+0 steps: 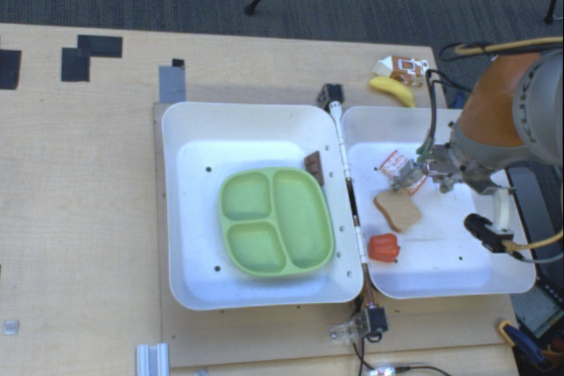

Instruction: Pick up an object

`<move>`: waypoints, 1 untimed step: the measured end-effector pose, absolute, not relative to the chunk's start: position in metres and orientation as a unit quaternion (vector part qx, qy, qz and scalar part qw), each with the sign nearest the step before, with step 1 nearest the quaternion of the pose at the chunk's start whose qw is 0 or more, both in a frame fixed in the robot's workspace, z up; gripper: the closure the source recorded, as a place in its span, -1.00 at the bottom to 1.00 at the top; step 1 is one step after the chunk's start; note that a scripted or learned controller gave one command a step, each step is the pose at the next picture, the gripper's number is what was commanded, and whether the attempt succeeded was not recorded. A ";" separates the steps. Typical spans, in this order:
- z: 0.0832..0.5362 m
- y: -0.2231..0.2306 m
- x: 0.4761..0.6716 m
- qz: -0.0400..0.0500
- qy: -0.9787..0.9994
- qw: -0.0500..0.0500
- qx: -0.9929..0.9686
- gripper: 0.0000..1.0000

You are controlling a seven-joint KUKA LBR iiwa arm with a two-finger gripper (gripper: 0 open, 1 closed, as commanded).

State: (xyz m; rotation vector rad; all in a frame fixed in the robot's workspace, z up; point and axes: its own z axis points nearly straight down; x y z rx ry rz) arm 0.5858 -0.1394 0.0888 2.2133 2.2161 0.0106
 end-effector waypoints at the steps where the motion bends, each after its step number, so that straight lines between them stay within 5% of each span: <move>1: 0.100 -0.138 0.588 0.006 0.708 0.006 0.706 1.00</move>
